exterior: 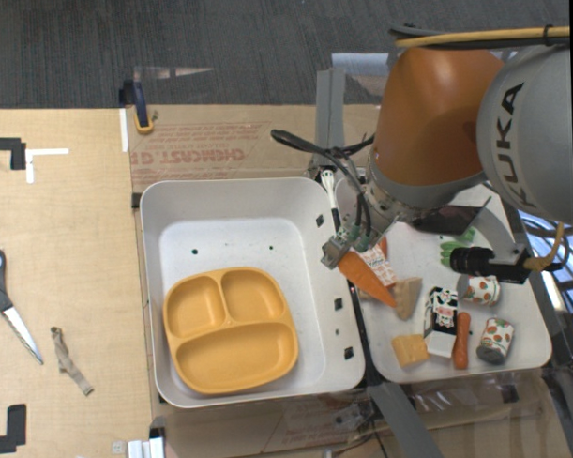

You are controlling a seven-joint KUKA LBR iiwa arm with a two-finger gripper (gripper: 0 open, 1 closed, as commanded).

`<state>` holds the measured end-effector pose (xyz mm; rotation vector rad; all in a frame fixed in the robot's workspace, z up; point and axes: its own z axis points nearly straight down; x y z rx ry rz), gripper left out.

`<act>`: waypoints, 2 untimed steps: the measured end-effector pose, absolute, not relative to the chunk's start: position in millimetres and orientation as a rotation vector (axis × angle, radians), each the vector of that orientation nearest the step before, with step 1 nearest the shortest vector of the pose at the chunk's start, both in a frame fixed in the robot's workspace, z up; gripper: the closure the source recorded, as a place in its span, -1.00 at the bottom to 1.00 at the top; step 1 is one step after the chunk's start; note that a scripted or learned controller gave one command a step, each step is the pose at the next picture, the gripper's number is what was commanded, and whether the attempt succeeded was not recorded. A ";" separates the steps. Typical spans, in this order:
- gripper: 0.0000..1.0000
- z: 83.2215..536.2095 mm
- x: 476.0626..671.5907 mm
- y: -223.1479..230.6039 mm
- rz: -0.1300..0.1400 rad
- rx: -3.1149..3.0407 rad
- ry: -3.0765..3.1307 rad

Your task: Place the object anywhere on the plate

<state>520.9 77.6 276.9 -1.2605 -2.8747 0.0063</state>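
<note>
From here I see the end effector (pixel 354 238) over the wall between the two bins, with the orange carrot (pixel 366 279) hanging at its tip; I cannot tell if it is truly gripped. The carrot's long axis slants down-right. The yellow plate (pixel 231 328) lies down-left in the left bin (pixel 173 213), well apart.
</note>
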 end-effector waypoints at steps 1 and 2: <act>1.00 230.3 491.0 138.5 0.010 -1.305 -2.852; -1.00 230.4 491.2 138.3 0.009 -1.306 -2.852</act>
